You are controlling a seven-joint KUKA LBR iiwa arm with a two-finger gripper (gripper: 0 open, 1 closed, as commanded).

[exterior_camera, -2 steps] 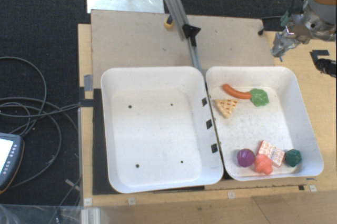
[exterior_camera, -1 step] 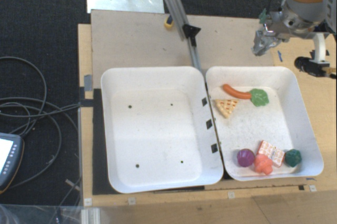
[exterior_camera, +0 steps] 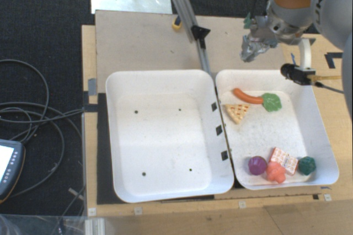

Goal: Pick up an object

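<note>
My gripper hangs above the far edge of the right bin, high over the bench. Below it in that bin lie an orange carrot with a green leafy top and a tan waffle-patterned wedge. Along the bin's near side sit a purple ball, an orange-red lump, a pink-and-white box and a dark green piece. I see nothing between the fingers.
The left bin stands beside the right one, with black clips along their shared edge. A grey slanted pole rises behind the bins. Cables and a tablet lie on the floor at left.
</note>
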